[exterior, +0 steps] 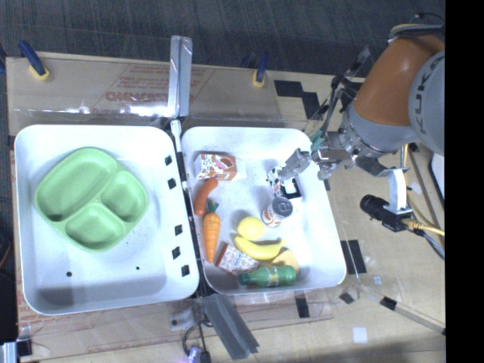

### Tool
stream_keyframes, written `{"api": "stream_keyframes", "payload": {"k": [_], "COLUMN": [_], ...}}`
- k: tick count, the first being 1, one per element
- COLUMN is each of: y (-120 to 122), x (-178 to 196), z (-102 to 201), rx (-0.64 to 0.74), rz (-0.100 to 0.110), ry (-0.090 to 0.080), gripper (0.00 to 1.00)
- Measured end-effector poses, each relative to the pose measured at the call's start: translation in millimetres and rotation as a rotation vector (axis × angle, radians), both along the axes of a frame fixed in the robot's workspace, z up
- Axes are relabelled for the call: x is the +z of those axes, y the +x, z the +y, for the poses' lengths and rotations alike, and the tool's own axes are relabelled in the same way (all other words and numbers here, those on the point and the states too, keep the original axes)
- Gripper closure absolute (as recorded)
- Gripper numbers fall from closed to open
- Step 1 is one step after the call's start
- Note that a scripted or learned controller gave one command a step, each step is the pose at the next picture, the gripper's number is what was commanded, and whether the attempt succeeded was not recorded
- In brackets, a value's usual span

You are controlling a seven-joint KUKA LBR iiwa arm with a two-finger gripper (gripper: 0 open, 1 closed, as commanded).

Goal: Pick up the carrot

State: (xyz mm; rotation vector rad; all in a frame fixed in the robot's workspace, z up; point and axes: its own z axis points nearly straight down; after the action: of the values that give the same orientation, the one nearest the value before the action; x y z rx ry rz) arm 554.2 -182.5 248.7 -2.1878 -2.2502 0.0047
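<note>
The arm [393,89] is reaching in from the right, its orange band sitting above the far right corner of the right bin [325,225]. The hand [286,178] is hanging over the right part of that bin, pointing toward the left. It is too small and cluttered for me to tell how far apart its fingers are standing, and nothing is showing plainly between them.

The carrot [211,234] is lying in the left part of the right bin, close to the bin's left wall, with its green top pointing far and its tip pointing near. It is lying well apart from the hand. Just beyond it, a reddish sausage-shaped piece [203,195] is lying at a slant, and farther still a small brown and white carton [216,166] is resting near the far left corner.

Just below the hand, a small round can [275,213] is standing in the middle of the bin. To its near side a lemon [250,228] is sitting against a banana [259,248], and a green bottle [268,277] is lying on its side along the near wall. A small packet [235,260] is lying between the carrot's tip and the bottle.

In the left bin [45,293], a green divided plate [91,197] is sitting toward the far left. Both bins are resting side by side on the counter [378,271].
</note>
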Motion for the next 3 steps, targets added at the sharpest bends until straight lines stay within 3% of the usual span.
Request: {"api": "stream_keyframes", "payload": {"k": [1,2,3], "y": [-18,-77,32], "x": [-120,-157,-157], "z": [55,91,81], "rx": [-0.059,0.192,-0.123], "rz": [-0.04,-0.005,-0.001], "ry": [-0.008,0.002,0.0], "gripper": [0.0,0.0,0.0]}}
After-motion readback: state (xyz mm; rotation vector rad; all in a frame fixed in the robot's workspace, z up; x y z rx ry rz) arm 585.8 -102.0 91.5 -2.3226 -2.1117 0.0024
